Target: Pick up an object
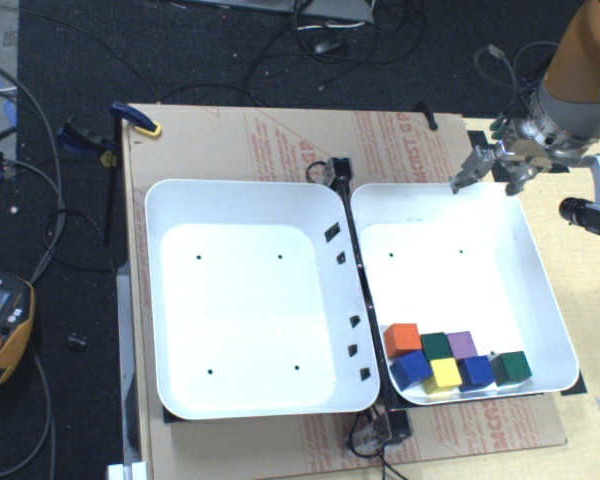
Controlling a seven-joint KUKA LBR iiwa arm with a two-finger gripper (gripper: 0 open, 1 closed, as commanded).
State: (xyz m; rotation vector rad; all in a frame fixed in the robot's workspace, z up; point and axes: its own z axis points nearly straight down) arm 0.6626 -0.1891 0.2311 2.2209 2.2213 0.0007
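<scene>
Camera view: two white bins are seen side by side on the cardboard-covered bench (280,138), the left bin (170,298) well away from the gripper, the right bin (540,268) lying just below it. The grey arm (580,58) is seen at the upper right, and its gripper (488,176) is held above the far rim of the right bin, fingers spread apart, nothing caught between them. Well apart from the gripper, at the near end of that bin, a cluster of blocks is packed together: orange block (403,338), dark green block (436,346), purple block (462,344), blue block (410,370), yellow block (445,373), a second blue block (476,371), and a green block (512,367).
</scene>
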